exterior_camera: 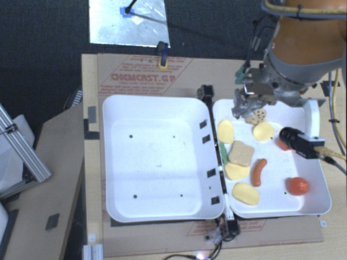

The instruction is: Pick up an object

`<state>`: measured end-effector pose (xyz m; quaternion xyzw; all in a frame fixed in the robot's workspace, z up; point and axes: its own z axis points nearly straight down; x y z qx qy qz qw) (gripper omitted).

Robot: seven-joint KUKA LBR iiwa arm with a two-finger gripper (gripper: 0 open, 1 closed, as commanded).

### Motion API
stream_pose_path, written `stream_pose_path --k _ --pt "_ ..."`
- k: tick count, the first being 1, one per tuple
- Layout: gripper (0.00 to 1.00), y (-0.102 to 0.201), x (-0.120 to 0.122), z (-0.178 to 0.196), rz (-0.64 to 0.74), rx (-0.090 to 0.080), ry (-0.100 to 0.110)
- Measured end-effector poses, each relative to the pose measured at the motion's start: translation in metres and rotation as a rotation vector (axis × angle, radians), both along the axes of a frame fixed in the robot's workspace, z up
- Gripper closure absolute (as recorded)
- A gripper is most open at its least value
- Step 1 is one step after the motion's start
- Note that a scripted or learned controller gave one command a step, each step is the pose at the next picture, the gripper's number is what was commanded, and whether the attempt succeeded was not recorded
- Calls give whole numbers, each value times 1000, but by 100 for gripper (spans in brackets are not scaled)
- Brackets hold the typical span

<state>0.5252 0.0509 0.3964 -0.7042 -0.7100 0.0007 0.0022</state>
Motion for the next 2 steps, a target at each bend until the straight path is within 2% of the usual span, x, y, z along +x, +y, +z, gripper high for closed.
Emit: stream_pose_path --k 1,2 --pt "100 56 -40 -92 -1 -1 -1" --pt "100 136 -39 -126 -1 -1 -3"
